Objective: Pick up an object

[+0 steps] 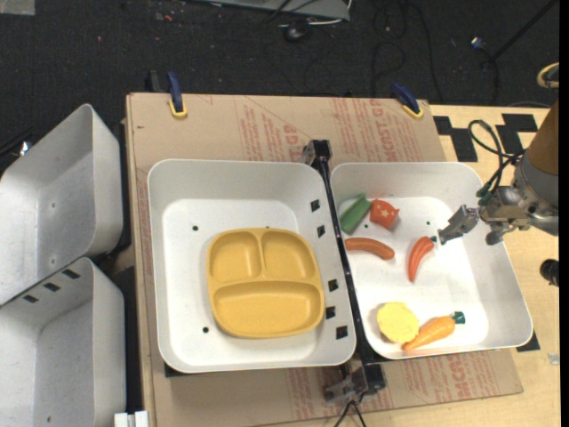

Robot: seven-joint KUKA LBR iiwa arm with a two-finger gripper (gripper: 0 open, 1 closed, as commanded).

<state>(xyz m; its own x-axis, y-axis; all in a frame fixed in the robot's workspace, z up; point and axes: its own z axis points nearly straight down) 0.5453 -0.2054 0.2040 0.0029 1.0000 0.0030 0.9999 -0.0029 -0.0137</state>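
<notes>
A big brown cardboard sheet lies under everything, and it has faint red writing that is too pale to read. Two white bins sit on it side by side. The left bin holds one yellow plate with three sections. The right bin holds six toy foods. There is one orange carrot near the front, touching one yellow round piece. One long red-orange sausage lies in the middle. One red chili pepper lies beside it, tilted. One green pepper and one small red tomato sit near the back. The gripper hangs low over the right bin, just beside the top of the red chili pepper. It holds nothing, and I cannot tell how far open it is.
</notes>
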